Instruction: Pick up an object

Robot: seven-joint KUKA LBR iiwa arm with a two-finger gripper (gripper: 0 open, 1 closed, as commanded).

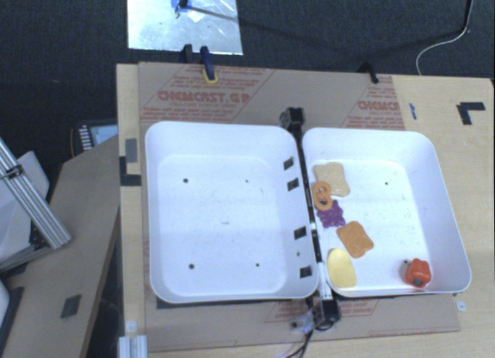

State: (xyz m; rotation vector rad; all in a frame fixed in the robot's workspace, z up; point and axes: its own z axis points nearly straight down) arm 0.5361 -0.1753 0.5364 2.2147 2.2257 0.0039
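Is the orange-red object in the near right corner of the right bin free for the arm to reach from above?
Probably yes. The orange-red object lies alone, apart from the other pieces, with nothing over it. But it sits close to the right bin wall at the corner, which may crowd the approach.

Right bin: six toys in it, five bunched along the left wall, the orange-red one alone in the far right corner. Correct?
Not quite. The camera view shows the orange-red toy alone in the near right corner of the right bin, not the far one. The rest stands: six toys, five of them along the left wall, among them the yellow piece and the purple piece.
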